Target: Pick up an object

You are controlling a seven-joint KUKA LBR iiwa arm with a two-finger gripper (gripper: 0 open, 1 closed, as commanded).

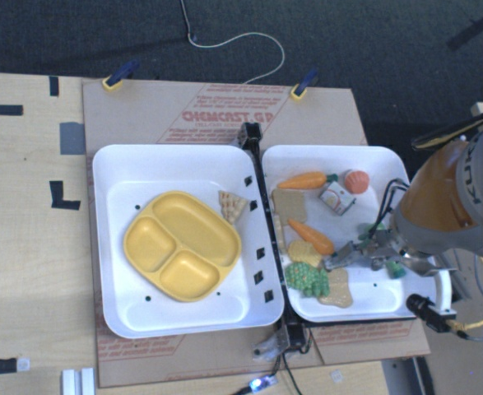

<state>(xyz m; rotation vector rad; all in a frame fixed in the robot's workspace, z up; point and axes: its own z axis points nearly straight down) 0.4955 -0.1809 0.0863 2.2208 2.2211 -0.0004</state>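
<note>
Fingers (337,259) low in right bin (387,299) at its 7 o'clock, beside the lower carrot (310,236) and green toy (306,279); openness impossible to tell.

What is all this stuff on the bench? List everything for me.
Bins: two, white, side by side.
Tray: one, yellow, three compartments, left bin.
Waffle piece: one, tan, left bin, by the tray.
Carrots: two, orange, right bin.
Green piece: one, bumpy, right bin front.
Reddish ball: one, right bin back.
Small box: one, grey-white, beside the ball.
Clamps: two, blue-yellow, on the cardboard's back edge.
Gripper: one, grey, low over the right bin.
</note>
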